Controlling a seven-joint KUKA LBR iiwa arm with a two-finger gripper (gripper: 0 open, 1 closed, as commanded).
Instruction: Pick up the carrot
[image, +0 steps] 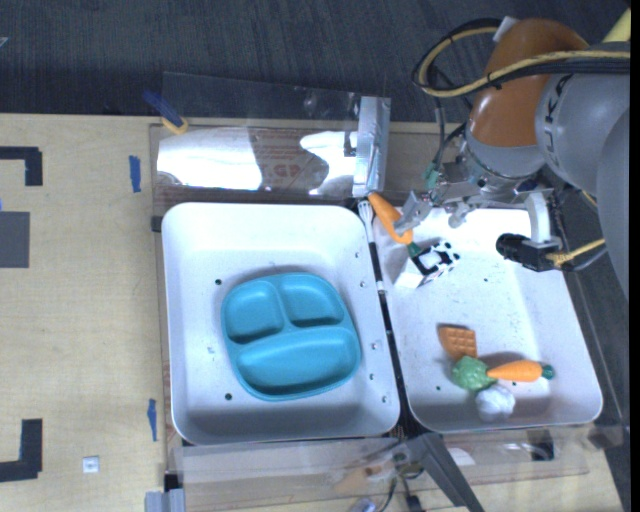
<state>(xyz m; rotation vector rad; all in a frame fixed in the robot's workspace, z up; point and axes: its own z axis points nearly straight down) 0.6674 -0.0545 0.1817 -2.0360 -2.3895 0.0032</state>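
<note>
Where the two bins meet at the back, I see the tool closed on a carrot; a second carrot lies in the right bin.

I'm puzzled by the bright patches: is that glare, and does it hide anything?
Camera view: yes, glare on the shiny panel behind the left bin and in the right bin washes out detail; the pincer looks small and blurry beside one carrot; the blue tray and the other carrot read clearly.
</note>
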